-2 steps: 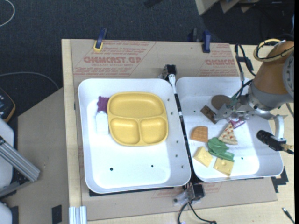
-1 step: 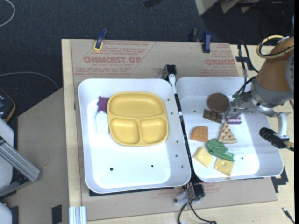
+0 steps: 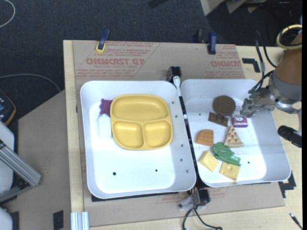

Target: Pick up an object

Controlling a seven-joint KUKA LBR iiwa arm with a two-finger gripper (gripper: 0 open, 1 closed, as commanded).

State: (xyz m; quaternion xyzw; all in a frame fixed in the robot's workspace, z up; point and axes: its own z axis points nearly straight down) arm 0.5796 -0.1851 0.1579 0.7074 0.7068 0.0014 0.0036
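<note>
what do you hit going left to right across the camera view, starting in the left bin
white bottle with purple cap → yellow divided plate → waffle piece → round brown cookie → gripper at the right bin's upper right.

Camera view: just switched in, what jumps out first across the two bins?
The big yellow divided tray takes up much of the left bin. In the right bin, small toy foods cluster mid-bin, including a pizza slice and cheese wedges. The gripper hangs above them, by a pink item.
</note>
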